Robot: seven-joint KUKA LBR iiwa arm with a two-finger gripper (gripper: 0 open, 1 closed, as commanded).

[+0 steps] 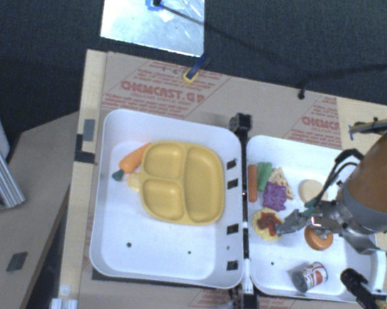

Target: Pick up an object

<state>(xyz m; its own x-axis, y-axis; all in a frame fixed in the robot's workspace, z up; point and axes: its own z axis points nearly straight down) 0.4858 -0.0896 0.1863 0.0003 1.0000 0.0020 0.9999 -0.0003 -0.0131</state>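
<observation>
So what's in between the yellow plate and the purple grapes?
In the camera view, the bins' black-clipped divider and a toy hot dog lie between the yellow plate and purple grapes.

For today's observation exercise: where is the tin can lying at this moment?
The tin can lies on its side in the right bin, near its front edge, just below the orange round toy and right of the divider between the bins.

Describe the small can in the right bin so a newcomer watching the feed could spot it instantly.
Start at the right-hand shallow white bin, the one the grey and orange arm reaches over. Go to its near edge, below the cluster of toy foods: the small metal can with a red and white label lies on its side there. It sits alone, the only cylindrical, shiny thing in that bin.
</observation>
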